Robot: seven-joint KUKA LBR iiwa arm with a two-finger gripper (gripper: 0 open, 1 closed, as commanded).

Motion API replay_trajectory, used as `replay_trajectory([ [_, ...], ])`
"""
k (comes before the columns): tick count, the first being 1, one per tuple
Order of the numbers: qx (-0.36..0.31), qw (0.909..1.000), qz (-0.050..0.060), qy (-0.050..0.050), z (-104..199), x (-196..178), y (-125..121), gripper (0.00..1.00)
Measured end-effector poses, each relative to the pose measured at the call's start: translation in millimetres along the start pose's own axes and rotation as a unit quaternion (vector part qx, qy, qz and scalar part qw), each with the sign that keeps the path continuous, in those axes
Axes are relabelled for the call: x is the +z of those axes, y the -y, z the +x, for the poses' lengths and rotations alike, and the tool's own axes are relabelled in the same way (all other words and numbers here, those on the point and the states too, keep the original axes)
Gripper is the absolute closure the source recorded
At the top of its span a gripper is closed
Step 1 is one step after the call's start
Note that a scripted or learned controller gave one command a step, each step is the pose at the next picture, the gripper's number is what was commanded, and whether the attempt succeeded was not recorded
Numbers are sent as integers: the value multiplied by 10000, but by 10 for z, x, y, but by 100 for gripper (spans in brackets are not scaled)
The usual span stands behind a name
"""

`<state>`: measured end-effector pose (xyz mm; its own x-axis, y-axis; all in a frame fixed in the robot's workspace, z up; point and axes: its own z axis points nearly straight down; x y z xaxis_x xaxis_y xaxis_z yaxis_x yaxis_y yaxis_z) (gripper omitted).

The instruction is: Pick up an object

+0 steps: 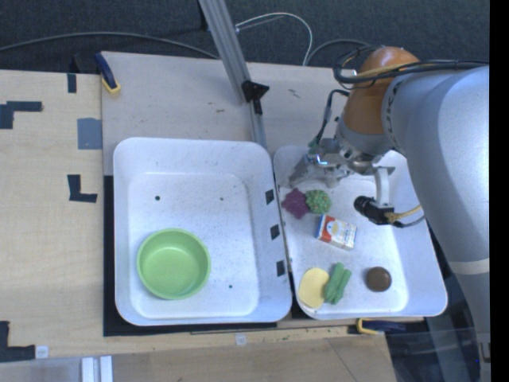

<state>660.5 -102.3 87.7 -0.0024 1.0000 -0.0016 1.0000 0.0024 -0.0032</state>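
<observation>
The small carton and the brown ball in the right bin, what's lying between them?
Nothing: in the camera view, bare white bin floor separates the small carton from the brown ball.

Arm (445, 142) cut off at right edge, its bulk hiding right bin's (413, 293) far corner.

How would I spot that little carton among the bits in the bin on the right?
Start at the right bin, the one the grey arm hangs over. Near its middle lies the small carton, just below the green broccoli-like piece. It is the only boxy item there, white with orange and red print, while its neighbours are rounded.
</observation>
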Motion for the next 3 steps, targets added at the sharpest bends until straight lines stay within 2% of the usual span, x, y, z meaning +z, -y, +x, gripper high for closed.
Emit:
replay_trajectory([
  [1, -6, 10000, -3, 1, 7, -107, -3, 100],
  [3, 3, 10000, -45, -4, -13, -1370, -44, 100],
])
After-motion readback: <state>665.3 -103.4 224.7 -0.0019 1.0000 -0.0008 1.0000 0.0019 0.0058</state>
